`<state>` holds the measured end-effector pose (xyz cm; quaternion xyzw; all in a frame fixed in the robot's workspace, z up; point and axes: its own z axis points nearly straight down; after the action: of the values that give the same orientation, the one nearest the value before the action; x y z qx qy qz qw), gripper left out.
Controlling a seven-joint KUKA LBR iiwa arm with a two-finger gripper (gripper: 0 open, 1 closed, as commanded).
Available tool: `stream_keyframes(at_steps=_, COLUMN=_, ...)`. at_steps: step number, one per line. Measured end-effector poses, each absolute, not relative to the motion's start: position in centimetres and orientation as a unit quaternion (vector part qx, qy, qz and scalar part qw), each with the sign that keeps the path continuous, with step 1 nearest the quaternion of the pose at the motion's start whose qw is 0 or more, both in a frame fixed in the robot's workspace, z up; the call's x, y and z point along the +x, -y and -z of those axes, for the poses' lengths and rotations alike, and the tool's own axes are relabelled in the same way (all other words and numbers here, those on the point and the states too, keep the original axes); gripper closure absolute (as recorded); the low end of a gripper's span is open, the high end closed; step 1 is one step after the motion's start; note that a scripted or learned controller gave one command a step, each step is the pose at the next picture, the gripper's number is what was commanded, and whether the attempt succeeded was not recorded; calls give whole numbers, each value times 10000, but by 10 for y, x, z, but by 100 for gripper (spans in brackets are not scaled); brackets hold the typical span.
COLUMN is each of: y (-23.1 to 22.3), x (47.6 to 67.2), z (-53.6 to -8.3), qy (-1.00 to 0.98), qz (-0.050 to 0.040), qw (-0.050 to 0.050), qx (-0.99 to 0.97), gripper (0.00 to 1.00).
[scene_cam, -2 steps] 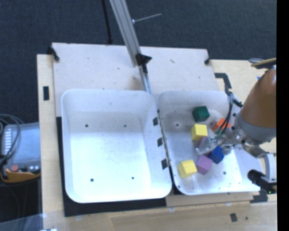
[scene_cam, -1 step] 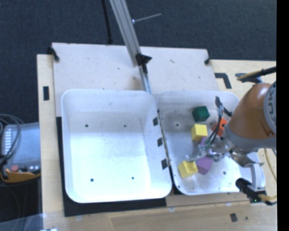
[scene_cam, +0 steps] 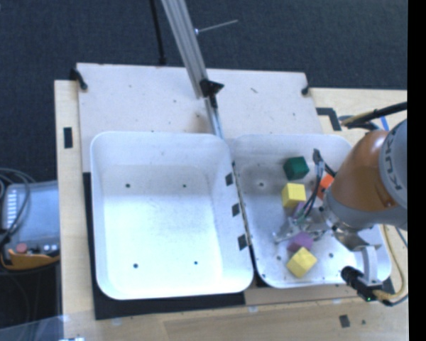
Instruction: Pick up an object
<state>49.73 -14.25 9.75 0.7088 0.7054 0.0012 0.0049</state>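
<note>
The right bin (scene_cam: pixel 270 279) holds a small heap of blocks. A dark green block (scene_cam: pixel 295 167) sits toward the bin's far edge, and a yellow block (scene_cam: pixel 293 194) lies just in front of it, toward the middle. Near the front edge a second yellow block (scene_cam: pixel 302 262) rests tilted on one corner, with a purple block (scene_cam: pixel 300 241) touching it on the far side. A small orange piece (scene_cam: pixel 325 182) shows beside the arm's orange band (scene_cam: pixel 358 176), partly hidden.

The gripper (scene_cam: pixel 292 227) reaches in from the bin's right side and hangs low over the middle, between the first yellow block and the purple one. Its thin metal fingers (scene_cam: pixel 282 234) point toward the bin's left wall; whether they are spread or closed cannot be told, and no block is seen between them.

The arm's bulk covers the bin's right side. The left bin (scene_cam: pixel 106 162) lies just beside, across the shared rim. A slanted metal rail (scene_cam: pixel 188 41) rises from behind the bins.
</note>
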Motion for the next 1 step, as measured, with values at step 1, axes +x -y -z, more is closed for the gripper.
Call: stream_keyframes(at_steps=1, y=143, x=498, z=-110, qy=-7014, qz=-31, qw=70, qx=7127, gripper=100)
